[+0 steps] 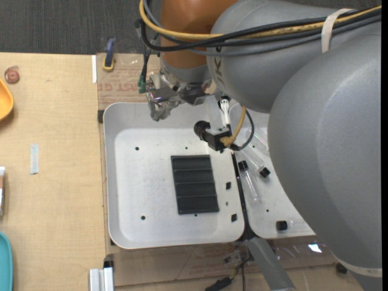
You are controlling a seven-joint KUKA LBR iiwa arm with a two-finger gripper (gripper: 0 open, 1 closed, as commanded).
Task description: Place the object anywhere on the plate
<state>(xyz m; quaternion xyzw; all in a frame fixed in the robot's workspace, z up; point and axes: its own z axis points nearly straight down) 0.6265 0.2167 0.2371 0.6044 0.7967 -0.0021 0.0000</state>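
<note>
A black ribbed rectangular plate (195,183) lies flat in the middle of the left white bin (121,162). My gripper (160,107) hangs over the far rim of that bin, up and to the left of the plate and well apart from it. The grey arm with its orange band (191,8) comes in from the right and covers most of the right bin (270,208). I cannot make out any object at the gripper's tip.
Small black pieces (282,225) and a clear rod (250,187) lie in the visible part of the right bin. A black cable connector (212,137) dangles over the divide between the bins. On the wooden bench to the left sit an orange item (3,102) and a grey strip (34,159).
</note>
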